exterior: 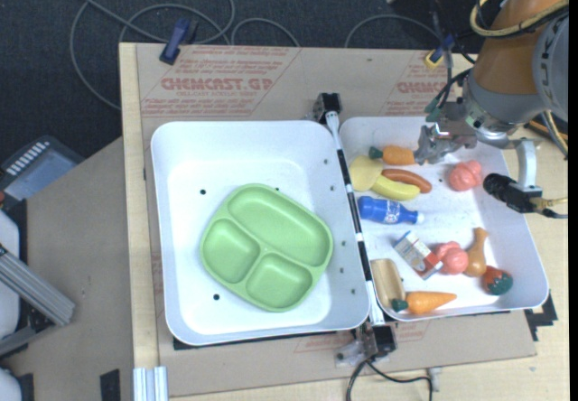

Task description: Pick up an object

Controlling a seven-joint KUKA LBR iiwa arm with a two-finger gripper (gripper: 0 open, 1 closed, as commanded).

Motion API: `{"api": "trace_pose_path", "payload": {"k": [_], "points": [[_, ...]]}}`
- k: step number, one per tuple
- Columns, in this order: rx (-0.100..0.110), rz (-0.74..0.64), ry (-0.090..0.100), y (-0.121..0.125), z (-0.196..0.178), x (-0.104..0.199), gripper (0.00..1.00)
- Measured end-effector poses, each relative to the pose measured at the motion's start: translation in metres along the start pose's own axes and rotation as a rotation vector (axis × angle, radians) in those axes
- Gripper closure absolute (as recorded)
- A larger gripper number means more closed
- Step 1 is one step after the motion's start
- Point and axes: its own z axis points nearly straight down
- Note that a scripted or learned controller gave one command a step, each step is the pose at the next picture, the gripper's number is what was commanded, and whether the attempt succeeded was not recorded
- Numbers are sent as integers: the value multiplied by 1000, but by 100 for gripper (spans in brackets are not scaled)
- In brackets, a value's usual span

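Note:
My gripper (437,144) hangs over the back of the right bin (533,250), just right of a small orange carrot-like piece (396,155). Its fingers point down and nothing shows between them. Near it lie a yellow banana with a hot dog (404,182), a pale yellow piece (364,172) and a pink lump (465,175). Further forward are a blue bottle (386,210), a pink toy (449,256), an orange bottle shape (476,252), a carrot (426,302) and a bread-coloured piece (387,281).
The left bin (181,155) holds a green divided plate (265,247). A black clamp (328,106) sits where the bins meet at the back. A black part (508,191) of the arm reaches over the right bin's right side. Cables lie on the floor behind the bench.

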Motion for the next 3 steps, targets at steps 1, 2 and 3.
{"api": "trace_pose_path", "payload": {"k": [1, 2, 3], "points": [[1, 0, 0, 0, 0, 0, 0], [-7, -2, 2, 26, 83, 30, 0], [21, 4, 7, 42, 87, 20, 0]]}}
